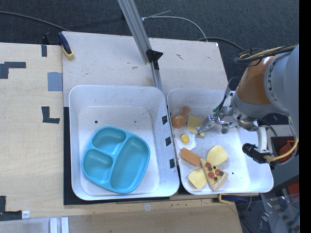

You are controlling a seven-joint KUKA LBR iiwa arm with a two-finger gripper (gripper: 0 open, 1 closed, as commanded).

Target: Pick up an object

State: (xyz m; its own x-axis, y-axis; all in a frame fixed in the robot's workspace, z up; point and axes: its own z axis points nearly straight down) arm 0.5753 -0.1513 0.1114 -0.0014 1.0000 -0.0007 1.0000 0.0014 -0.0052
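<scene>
**Bench and What Is Sitting on It**

The bench point(121, 57) is carrying two shallow white bins side by side. The gripper point(210, 124) is hanging over the right bin point(257, 178); the left bin point(116, 101) is lying well off to the gripper's left, its rim touching the right bin's. A grey metal rail point(133, 21) is slanting across the bench above and left of the gripper.

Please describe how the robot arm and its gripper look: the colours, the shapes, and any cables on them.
The arm is thick, rounded and grey, with a wide orange band above the wrist. Yellow and black cables loop over the band, and another yellow cable runs below. The gripper is small and metallic grey, with thin fingers. A black fitting sticks out nearby.
</scene>
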